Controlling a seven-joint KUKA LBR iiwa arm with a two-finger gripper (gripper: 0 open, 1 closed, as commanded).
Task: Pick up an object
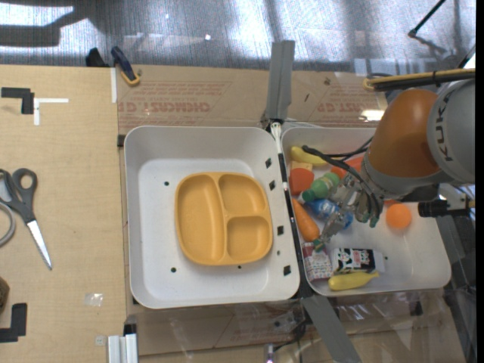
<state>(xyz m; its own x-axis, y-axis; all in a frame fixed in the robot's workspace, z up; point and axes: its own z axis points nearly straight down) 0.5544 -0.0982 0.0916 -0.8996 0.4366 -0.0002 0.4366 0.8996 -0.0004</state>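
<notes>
Though the arm (412,138) hides much of the right bin (423,267), I cannot tell the fingers' (333,221) state.

Bench (60,203) — light wood top; bears two white bins (144,225), scissors (26,210) at left, brown cardboard sheet (189,97) — under the bins.

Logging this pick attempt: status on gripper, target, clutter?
Gripper low in right bin, over blue-green item; grasp unconfirmed. Carrot, orange ball, milk carton, banana crowd close. Yellow tray untouched, left bin.
</notes>
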